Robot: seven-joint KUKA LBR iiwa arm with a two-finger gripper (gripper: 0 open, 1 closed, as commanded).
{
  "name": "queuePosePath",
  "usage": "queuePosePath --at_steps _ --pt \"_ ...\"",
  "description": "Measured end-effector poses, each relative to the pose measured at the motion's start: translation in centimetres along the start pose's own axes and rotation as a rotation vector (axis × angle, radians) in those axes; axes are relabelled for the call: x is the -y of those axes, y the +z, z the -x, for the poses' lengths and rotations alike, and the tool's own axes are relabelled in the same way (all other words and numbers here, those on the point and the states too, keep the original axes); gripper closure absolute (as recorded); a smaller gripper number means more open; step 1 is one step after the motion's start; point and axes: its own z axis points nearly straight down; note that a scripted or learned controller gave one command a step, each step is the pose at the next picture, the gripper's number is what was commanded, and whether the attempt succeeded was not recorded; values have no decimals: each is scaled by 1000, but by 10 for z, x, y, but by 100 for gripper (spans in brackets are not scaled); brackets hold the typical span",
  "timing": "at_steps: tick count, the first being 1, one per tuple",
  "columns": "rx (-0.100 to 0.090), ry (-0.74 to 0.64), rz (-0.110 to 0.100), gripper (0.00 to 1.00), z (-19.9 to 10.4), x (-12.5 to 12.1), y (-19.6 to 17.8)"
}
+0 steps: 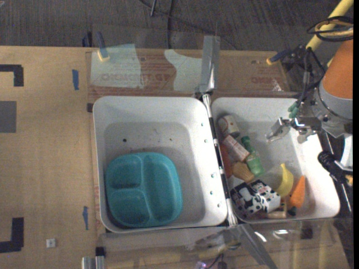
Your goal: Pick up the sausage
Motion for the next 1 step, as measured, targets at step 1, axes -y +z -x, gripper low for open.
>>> queuePosePath --at_steps 1 --pt "0 -80 0 0 -10 17 10"
